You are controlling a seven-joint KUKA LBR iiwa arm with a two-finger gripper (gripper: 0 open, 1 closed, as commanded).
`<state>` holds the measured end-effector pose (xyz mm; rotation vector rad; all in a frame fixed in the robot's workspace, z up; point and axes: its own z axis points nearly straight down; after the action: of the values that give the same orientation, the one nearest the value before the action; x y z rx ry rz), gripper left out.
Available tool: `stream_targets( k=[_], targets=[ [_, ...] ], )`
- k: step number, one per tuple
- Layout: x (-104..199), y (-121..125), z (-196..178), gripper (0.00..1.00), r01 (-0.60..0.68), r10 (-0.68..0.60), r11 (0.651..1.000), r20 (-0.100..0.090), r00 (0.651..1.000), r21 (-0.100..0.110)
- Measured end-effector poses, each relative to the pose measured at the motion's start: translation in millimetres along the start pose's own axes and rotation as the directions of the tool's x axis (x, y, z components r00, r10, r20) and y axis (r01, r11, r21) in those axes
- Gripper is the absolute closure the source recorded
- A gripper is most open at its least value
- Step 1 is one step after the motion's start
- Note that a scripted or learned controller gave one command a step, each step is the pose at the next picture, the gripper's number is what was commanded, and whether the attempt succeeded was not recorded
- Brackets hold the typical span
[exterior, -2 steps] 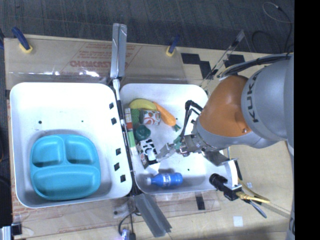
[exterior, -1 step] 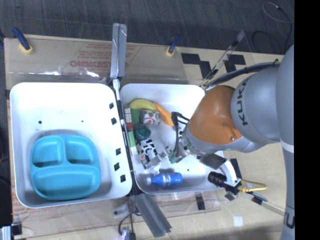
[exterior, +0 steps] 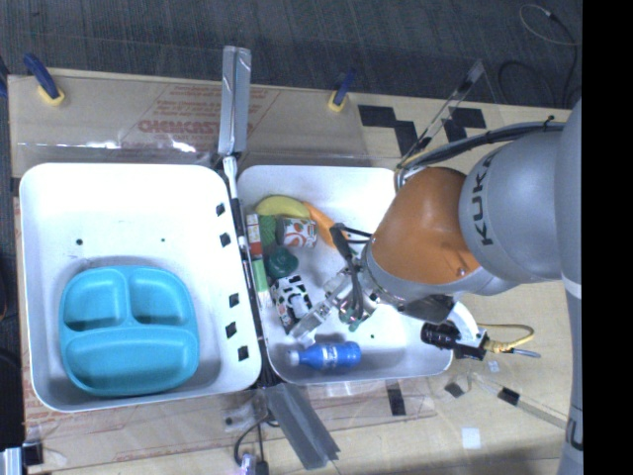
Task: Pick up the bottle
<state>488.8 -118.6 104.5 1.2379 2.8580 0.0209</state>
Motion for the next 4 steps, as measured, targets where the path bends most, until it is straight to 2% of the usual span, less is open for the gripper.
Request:
stream_targets(
  k=[1,2,3,4],
  targets=[
    [-20.2,42.8,2.0,0.00,-0.066,0.066,0.998,-0.007,0.998,0.013],
    [19.3,3.7,13.3,0.00,-0.064,0.065,0.998,-0.030,0.997,0.019],
    [-29.5,-18.3,-17.8,0.00,0.167,-0.167,0.986,-0.025,0.986,0.020],
    [-19.9,-18.3,3.1,0.00,0.516,-0.516,0.856,0.004,0.856,0.003]
  ],
)
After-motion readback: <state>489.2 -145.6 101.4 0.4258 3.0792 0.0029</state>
